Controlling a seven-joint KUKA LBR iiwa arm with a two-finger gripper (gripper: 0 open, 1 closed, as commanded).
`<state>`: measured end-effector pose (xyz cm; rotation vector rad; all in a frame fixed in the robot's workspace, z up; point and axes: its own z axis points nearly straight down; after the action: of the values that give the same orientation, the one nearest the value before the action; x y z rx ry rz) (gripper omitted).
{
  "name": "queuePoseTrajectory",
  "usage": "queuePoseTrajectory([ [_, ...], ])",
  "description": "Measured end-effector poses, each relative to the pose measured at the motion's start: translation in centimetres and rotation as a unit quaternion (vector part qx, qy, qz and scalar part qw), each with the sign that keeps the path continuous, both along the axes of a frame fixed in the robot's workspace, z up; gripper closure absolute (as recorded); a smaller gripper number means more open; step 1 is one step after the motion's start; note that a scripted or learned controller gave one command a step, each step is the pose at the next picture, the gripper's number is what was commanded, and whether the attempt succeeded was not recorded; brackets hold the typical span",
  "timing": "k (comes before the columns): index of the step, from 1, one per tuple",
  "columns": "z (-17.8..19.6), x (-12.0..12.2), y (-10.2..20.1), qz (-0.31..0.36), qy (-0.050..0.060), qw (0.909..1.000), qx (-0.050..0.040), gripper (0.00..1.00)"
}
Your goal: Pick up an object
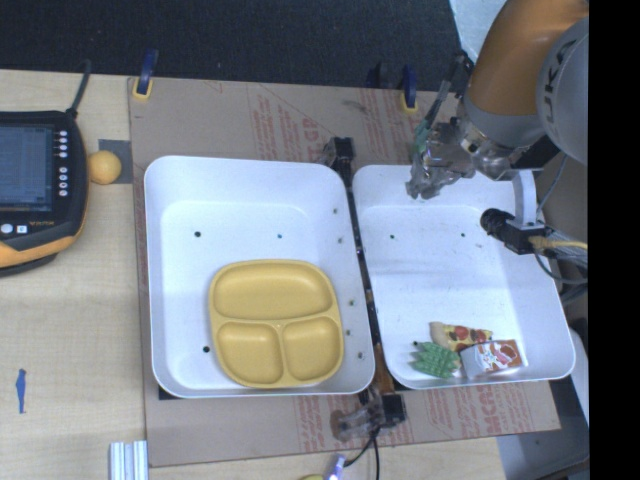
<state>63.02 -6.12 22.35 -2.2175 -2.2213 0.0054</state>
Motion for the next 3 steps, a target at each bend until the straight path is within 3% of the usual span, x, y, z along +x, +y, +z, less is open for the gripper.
queuePoseTrajectory([
  [3,3.1,0.1,-0.2,0.003,0.002,1.0,0.001,1.0],
])
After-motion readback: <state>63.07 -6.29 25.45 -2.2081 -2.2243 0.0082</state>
